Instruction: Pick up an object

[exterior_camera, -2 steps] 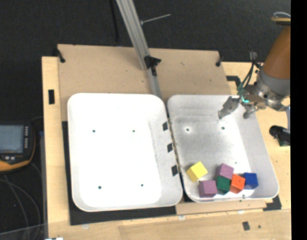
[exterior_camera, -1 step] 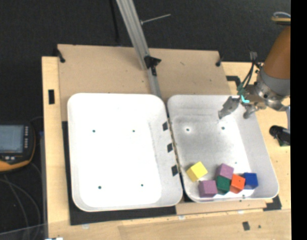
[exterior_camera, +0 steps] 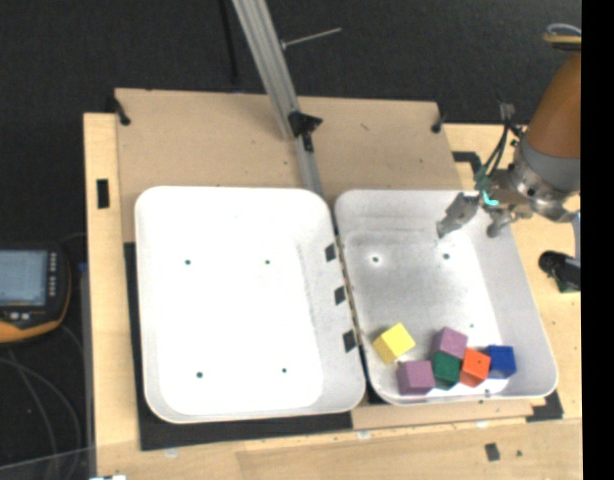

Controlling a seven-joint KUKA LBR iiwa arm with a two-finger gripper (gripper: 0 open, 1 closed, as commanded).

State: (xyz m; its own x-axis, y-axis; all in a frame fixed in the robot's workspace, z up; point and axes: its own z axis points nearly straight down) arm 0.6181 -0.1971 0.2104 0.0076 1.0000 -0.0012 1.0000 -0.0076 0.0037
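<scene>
Six small blocks [exterior_camera: 445, 358] sit bunched at the near end of the right bin [exterior_camera: 407, 238], one yellow, two purple, one green, one orange and one blue, and we see our claw [exterior_camera: 471, 215] spread open, holding nothing, up at the far end, well apart from them
</scene>
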